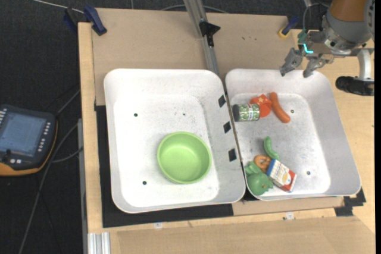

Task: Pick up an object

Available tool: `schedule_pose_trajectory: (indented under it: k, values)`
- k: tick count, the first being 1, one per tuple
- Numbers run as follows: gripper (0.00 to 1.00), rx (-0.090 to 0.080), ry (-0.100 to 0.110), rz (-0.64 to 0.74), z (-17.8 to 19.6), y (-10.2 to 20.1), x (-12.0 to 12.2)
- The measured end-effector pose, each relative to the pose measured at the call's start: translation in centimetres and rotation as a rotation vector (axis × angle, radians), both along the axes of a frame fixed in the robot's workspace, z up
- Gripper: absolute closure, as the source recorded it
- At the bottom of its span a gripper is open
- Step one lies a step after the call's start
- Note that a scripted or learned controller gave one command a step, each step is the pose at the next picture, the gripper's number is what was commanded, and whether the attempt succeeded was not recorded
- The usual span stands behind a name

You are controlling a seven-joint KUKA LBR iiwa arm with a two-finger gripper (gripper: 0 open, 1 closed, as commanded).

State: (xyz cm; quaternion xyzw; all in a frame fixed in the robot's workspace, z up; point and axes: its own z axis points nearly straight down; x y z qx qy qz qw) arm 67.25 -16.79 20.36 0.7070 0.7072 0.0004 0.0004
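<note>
Nearest the camera, in the right bin [339, 128], we see a small red-and-white carton [281, 175] touching a green toy [259, 178]. Farther back in that bin lie a green-capped bottle [246, 112] and, just beside it, an orange sausage-shaped piece [280, 107]. We note a green bowl [184, 157] in the left bin [119, 128]. Above the right bin's far rim, the gripper [303, 65] hangs with fingers spread, grasping nothing, apart from all objects on the table [149, 38].
</note>
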Motion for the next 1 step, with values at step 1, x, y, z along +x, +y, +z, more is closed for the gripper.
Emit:
schedule_pose_trajectory:
  k: [1]
  values:
    - [0.0,0.0,0.0,0.0,0.0,0.0,0.0]
